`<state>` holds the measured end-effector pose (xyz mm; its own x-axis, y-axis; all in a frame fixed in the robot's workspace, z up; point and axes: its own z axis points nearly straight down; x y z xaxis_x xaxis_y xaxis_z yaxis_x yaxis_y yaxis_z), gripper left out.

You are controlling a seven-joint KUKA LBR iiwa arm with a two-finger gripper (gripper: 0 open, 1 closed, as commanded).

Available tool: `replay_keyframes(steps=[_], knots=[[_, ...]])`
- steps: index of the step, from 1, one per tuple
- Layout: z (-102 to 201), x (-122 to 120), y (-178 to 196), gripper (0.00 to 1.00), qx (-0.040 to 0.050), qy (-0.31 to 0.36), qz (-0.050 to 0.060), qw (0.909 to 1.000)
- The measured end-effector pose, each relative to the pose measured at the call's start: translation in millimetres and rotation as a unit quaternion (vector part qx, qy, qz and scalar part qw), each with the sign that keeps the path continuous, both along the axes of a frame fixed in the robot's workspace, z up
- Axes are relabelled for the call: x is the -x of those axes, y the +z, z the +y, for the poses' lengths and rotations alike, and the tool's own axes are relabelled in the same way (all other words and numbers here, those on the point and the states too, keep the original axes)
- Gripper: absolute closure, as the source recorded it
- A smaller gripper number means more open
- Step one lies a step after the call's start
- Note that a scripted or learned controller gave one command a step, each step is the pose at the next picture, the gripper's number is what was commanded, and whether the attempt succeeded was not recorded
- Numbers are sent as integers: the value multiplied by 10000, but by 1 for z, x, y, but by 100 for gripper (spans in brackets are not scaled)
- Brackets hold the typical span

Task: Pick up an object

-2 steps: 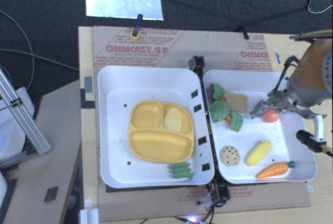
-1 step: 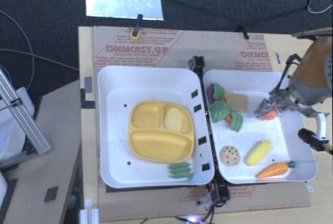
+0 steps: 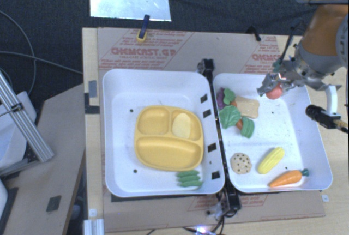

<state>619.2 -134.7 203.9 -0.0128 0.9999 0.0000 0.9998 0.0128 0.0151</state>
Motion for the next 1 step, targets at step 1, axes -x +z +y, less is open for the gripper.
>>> replay_keyframes(steps=[1], knots=[[75,7,-20,100,-15,-6,72,10000]])
